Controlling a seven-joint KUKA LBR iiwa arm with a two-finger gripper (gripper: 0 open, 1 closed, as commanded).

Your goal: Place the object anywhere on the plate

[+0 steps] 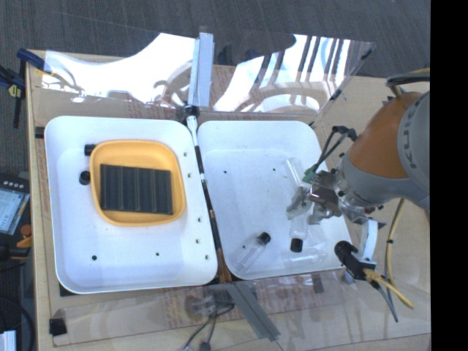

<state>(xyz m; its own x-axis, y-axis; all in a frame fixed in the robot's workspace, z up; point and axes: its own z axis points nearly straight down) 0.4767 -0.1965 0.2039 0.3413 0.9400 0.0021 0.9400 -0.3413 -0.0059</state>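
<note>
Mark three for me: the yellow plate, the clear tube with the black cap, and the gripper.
yellow plate (110, 157): camera view, on its upper left rim.
clear tube (251, 252): camera view, mid-body, in the right bin.
gripper (306, 203): camera view, at its tip over the right bin.

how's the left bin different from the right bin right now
The left bin bears a yellow plate with a dark ribbed centre; the right bin has small clear tubes with black caps lying loose. The gripper is over the right bin, while the left bin lies away from the arm. Both are shallow, white, with rounded corners.
</note>
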